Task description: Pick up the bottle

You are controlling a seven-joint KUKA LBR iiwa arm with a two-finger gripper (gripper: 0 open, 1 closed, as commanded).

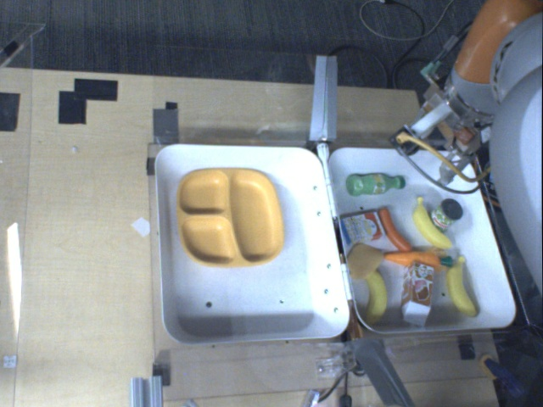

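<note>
A small green bottle [374,183] with a white cap lies on its side near the far edge of the right bin [501,299], cap pointing right. My gripper [434,134] hangs over the bin's far right corner, above and to the right of the bottle and apart from it. Cables and the wrist cover its tip.
The right bin also holds three bananas [429,225], a carrot [412,259], a juice carton [417,292], a snack packet [361,225] and a dark round lid [446,214]. A yellow divided tray [230,215] lies in the left bin [254,312]. A metal post [323,100] stands between the bins.
</note>
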